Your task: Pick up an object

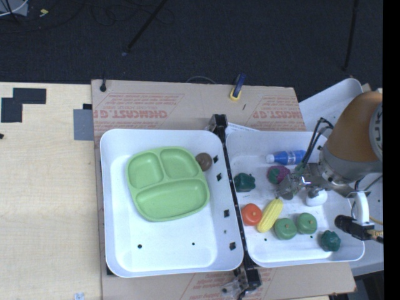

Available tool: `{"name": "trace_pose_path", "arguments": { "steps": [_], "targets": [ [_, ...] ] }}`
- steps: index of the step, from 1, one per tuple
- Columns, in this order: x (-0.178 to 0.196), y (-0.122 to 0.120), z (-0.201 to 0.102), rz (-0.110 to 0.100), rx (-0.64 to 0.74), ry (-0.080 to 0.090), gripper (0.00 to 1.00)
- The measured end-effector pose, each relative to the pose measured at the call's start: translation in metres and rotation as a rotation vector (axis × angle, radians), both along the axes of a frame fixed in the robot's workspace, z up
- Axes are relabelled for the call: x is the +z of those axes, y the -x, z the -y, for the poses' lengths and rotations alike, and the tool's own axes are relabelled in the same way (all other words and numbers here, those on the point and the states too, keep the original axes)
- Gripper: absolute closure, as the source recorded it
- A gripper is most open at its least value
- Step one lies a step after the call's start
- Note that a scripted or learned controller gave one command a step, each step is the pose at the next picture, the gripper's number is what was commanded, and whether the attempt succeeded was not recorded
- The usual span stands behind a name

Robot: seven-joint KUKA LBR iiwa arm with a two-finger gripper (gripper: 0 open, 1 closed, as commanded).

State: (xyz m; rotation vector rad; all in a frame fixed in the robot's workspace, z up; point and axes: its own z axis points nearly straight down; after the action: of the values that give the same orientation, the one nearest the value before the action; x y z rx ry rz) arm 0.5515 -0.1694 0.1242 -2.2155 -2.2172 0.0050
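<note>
My gripper (295,184) is low in the right bin (262,255), reaching in from the right. It sits just right of a purple object (276,174) and above a yellow corn cob (270,214). A blue bottle (287,157) lies behind it and a small white piece (315,198) is just to its right. Also in this bin are an orange-red tomato (252,214), a dark green piece (244,181), two green round pieces (285,228) (306,222) and another dark green piece (329,240). I see nothing lifted by the gripper.
The left bin (119,230) holds a light green divided plate (167,183) and a brown ball (204,161) near its right wall. A black divider (230,192) runs between the bins. The grey arm (353,136) looms over the right bin's far right side.
</note>
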Motion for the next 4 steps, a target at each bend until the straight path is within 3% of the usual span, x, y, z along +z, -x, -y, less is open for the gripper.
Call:
{"name": "trace_pose_path", "arguments": {
  "steps": [1, 2, 4],
  "targets": [
    [-0.039, 0.0, -0.003, 0.003, 0.0, 0.001, 0.0],
    [-0.027, 0.0, -0.001, 0.004, -0.005, 0.001, 1.0],
    [0.06, 0.008, 0.008, 0.008, -0.006, 0.003, 1.0]
  ]
}}
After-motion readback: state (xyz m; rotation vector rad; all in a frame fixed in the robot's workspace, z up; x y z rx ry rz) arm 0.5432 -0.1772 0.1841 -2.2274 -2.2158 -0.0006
